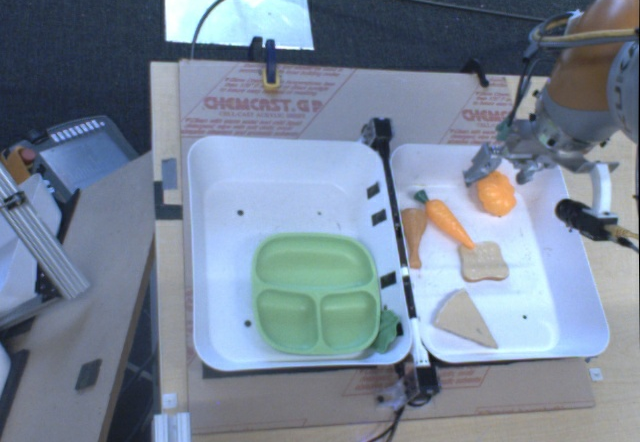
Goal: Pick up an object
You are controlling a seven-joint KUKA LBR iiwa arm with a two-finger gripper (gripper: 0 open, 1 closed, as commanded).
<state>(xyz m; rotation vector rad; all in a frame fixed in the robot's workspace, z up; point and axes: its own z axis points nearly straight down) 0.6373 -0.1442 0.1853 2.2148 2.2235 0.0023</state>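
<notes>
A round orange fruit [496, 195] lies in the right bin's far part, just below the gripper's fingers [482, 165], touching or nearly so. A toy carrot [445, 219] lies slantwise nearby, toward the divider.

The grey arm [592, 70] with its orange band is reaching in from the right, its gripper [503, 167] hanging spread-fingered just above the right bin's [585, 315] far end

Backing sheet [300, 95] on tabletop: red print "CHEMCAST GP" at 12 o'clock; a partial repeat at 2 o'clock, not readable.
</notes>
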